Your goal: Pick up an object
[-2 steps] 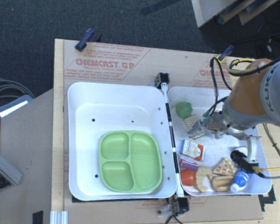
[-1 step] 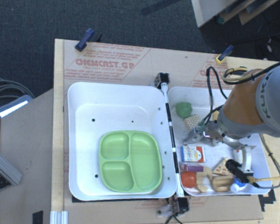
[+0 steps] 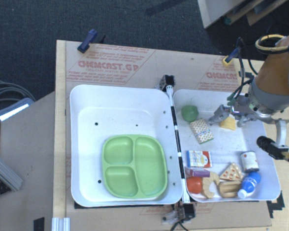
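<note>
Even, fairly bright overhead light; white bins [image 3: 84,133] near overexposed, faint glare on the green divided plate [image 3: 133,166] in the left bin. Shadows soft and short. Overall soft focus, low resolution; dark carpet beyond the bench stays dim, grainy.

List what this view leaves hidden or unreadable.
- Arm: cut off by the right edge of the camera view.
- Cheese: partly covered by the gripper.
- Carton and can: labels too small to read.
- Food pile: overlapping, kinds unclear.
</note>
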`<control>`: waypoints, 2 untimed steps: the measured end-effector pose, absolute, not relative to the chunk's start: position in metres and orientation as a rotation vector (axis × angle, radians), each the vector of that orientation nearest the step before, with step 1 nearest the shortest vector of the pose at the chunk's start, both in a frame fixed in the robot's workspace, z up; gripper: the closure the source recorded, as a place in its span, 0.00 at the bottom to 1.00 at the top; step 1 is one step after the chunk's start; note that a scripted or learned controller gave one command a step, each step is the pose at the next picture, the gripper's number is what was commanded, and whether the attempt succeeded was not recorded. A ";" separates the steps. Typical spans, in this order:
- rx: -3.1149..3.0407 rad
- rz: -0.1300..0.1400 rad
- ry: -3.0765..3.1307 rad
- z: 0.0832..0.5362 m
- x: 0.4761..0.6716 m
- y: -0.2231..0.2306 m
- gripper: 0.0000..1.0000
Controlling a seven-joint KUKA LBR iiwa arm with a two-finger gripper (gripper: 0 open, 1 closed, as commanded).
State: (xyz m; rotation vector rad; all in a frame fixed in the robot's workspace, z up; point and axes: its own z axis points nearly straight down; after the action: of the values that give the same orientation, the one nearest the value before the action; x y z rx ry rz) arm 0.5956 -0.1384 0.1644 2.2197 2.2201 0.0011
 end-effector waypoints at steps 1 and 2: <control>2.221 0.000 2.222 0.084 0.573 -0.105 0.00; 2.221 0.000 2.221 0.095 0.574 -0.106 1.00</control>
State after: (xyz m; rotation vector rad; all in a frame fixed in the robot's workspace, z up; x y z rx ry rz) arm 0.5737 -0.1058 0.0945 2.2206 2.2209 0.0004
